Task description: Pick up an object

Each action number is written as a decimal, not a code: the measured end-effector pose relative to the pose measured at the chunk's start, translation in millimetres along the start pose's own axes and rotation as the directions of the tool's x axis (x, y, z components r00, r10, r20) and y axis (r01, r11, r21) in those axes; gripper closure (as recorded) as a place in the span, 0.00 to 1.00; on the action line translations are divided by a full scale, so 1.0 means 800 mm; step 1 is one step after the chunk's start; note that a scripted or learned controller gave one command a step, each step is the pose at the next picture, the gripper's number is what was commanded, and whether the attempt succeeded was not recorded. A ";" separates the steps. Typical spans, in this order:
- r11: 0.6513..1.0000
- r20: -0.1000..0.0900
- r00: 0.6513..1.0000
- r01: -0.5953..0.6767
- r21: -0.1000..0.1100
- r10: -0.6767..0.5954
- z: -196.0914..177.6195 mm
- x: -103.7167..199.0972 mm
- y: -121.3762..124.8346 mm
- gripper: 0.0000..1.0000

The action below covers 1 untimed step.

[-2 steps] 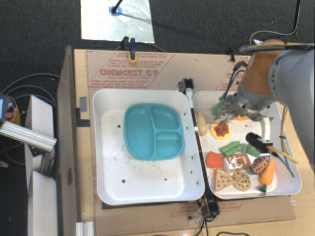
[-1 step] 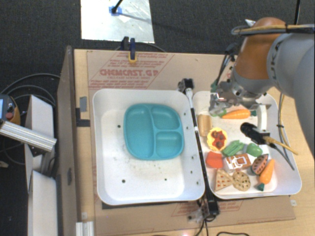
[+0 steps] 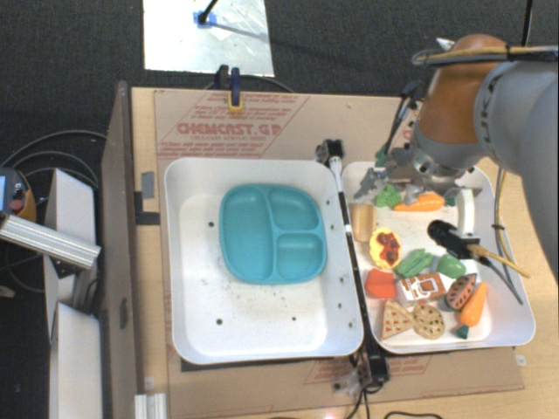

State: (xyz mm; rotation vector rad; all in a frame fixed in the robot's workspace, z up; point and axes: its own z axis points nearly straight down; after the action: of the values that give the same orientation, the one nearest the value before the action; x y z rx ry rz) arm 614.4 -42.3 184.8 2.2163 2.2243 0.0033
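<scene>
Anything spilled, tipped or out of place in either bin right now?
Nothing stands out. The teal tray lies flat in the left bin; the toy food is crowded inside the right bin, none over its rim.

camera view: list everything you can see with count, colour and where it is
left bin: 1, white, left on the cardboard
right bin: 1, white, beside the left bin
divided tray: 1, teal, in the left bin
carrots: 2, orange, right bin, one by the gripper, one at the near right
pizza slice: 1, tan and red, near edge of the right bin
cookie: 1, brown, right of the pizza slice
green pieces: count unclear, green, middle of the right bin
utensil: 1, black head, pale handle, right bin
cardboard sheet: 1, brown, under both bins
arm: 1, grey with an orange band, from the right
gripper: 1, grey, over the right bin's far end
</scene>
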 end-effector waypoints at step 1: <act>1.000 0.001 1.000 -0.007 0.006 0.007 0.030 -0.057 -0.058 0.00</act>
State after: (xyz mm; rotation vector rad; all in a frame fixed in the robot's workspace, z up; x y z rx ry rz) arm 568.5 -88.3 161.0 2.2264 2.2190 -0.0037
